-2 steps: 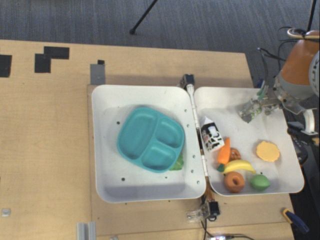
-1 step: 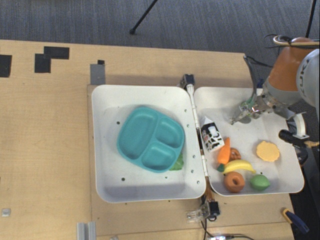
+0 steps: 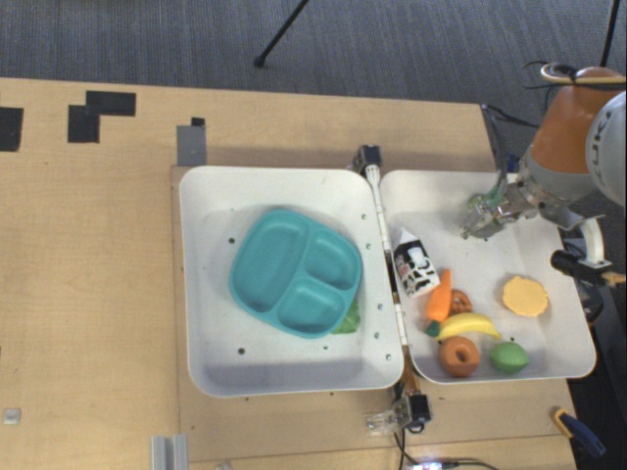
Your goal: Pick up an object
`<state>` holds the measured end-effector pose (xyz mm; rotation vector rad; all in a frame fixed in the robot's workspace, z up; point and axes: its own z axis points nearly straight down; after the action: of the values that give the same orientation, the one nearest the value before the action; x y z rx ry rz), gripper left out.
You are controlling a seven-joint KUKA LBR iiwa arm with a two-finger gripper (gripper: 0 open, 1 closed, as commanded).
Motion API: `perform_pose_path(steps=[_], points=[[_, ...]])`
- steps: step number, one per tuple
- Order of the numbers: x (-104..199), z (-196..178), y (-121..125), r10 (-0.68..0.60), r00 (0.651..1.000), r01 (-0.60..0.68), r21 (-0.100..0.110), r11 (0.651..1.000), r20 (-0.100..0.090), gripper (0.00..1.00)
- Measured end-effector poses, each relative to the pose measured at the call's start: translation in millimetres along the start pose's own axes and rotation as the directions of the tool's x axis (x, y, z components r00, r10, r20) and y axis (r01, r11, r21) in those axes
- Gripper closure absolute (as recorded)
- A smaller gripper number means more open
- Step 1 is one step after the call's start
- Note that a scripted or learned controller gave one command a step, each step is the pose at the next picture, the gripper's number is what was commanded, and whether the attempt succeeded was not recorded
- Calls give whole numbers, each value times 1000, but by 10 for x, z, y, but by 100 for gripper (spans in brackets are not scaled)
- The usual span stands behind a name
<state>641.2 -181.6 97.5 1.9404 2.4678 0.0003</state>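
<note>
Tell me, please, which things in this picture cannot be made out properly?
- Green item in the left bin, camera view: mostly hidden under the teal divided plate.
- Gripper over the right bin: too small and blurred to read.
- Carton: print too small.

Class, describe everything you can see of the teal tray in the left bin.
The teal tray is a rounded-square divided plate that looks like smooth moulded plastic, with three compartments: one long one on the left and two smaller ones on the right. It lies right side up, turned at an angle, near the middle of the left bin, resting on the floor of the bin. A small green thing peeks out from under its lower right corner. Nothing lies in its compartments.
</note>
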Motion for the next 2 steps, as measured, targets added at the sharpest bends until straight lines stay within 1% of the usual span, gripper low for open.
perform_pose_path(steps=[1, 2], points=[[2, 0, 3, 0, 1000, 0, -1, 1000, 0, 0], [3, -114, 19, -1, 1000, 1, -5, 1000, 2, 100]])
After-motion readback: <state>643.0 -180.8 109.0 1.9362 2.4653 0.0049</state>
